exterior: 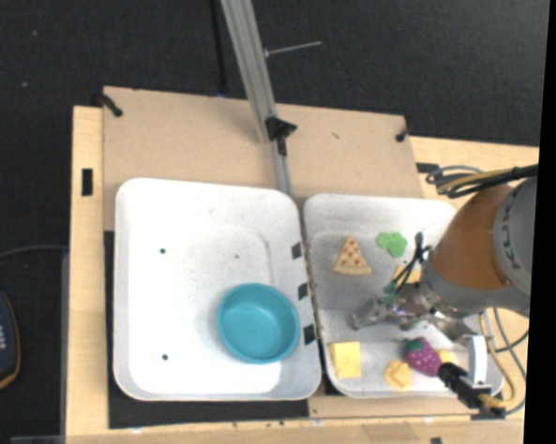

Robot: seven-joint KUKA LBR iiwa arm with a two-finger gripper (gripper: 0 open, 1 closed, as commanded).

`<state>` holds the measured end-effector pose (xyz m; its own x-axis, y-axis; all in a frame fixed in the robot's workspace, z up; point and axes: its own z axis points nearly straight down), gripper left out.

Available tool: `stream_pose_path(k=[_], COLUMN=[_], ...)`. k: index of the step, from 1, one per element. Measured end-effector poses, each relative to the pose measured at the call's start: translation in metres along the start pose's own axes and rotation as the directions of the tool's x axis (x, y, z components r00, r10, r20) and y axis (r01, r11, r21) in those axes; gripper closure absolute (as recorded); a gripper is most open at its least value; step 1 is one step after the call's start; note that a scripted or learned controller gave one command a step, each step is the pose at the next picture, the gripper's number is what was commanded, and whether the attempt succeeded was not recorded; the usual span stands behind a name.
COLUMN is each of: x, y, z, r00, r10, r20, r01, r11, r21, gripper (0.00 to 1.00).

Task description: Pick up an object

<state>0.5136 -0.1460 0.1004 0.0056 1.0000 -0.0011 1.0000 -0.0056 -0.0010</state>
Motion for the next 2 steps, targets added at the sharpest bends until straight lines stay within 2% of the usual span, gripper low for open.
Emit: stream_pose_path(k=[1,2], x=[-0.001,-0.012], y=[0.001,-0.001], z=[-0.011,-0.064], r00=[1.0,1.0], r10=[0.005,0.004], r20=[-0.001,0.001], r01=[-0.005,-0.004], r11=[1.0,1.0], r21=[-0.005,-0.004], gripper=[1.0,1.0])
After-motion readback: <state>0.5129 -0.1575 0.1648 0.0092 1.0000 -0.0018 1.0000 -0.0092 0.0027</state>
